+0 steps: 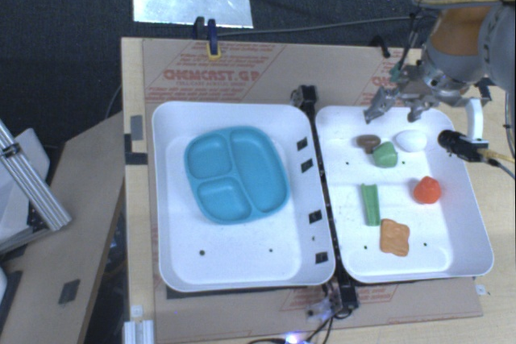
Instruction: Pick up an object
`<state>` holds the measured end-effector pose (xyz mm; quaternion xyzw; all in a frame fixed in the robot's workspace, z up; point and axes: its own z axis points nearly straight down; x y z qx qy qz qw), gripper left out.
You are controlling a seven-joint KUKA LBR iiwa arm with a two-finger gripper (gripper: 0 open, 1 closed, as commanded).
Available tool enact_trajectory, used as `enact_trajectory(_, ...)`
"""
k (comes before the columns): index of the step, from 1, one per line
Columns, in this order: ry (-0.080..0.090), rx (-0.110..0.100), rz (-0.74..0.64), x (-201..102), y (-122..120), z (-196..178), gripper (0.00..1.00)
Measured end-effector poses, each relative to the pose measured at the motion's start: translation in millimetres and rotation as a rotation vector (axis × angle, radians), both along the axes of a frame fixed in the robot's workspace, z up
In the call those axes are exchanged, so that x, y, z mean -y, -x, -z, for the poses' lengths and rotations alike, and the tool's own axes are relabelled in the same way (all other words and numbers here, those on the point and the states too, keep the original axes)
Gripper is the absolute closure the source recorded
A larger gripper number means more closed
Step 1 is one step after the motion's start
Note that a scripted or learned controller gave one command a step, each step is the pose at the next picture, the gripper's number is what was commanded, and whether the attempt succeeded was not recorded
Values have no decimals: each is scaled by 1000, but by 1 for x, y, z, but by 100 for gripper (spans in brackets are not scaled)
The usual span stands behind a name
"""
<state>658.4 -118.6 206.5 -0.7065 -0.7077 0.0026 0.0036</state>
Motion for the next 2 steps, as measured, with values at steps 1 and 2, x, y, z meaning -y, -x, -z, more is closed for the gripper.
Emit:
enact_trajectory(1, 2, 10, -2, 0, -2, -6, 0)
enact_trajectory(2, 1, 6, -3, -2, -5, 56, 0)
